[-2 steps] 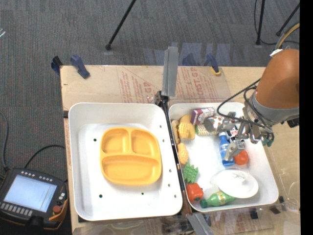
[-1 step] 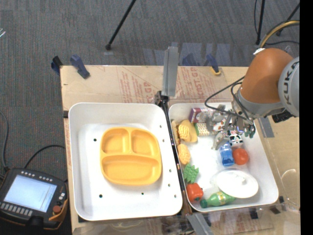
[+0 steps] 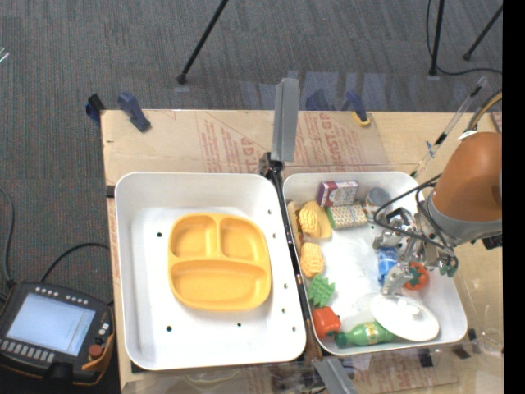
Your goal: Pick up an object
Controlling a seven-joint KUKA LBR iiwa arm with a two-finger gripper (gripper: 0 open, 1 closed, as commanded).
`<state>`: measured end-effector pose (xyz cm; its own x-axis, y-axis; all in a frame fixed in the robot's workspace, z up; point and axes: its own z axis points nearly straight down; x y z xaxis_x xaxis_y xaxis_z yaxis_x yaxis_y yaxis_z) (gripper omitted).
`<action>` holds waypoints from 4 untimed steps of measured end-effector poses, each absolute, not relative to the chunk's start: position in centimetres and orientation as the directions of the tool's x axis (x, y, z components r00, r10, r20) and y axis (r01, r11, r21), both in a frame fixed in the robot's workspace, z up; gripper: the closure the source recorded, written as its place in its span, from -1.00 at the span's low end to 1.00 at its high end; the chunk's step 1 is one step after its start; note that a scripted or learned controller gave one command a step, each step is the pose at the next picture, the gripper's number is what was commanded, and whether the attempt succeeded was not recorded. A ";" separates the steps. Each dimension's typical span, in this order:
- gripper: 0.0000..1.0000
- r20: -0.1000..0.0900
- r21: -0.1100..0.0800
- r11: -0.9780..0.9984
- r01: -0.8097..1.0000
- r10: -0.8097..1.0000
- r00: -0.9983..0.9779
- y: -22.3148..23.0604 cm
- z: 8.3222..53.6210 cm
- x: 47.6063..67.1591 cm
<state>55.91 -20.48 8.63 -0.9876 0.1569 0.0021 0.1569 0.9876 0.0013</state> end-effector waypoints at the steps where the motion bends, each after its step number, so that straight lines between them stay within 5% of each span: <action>1: 1.00 -0.001 0.003 0.989 0.151 0.151 -0.989 -20.2 9.6 56.1; 2: -1.00 0.001 0.004 0.989 0.150 0.150 -0.989 -20.2 9.5 56.1; 3: -1.00 -0.001 0.002 0.981 0.193 0.193 -0.981 -19.2 8.7 59.1; 4: -1.00 -0.001 0.002 0.981 0.192 0.192 -0.981 -19.2 8.7 59.1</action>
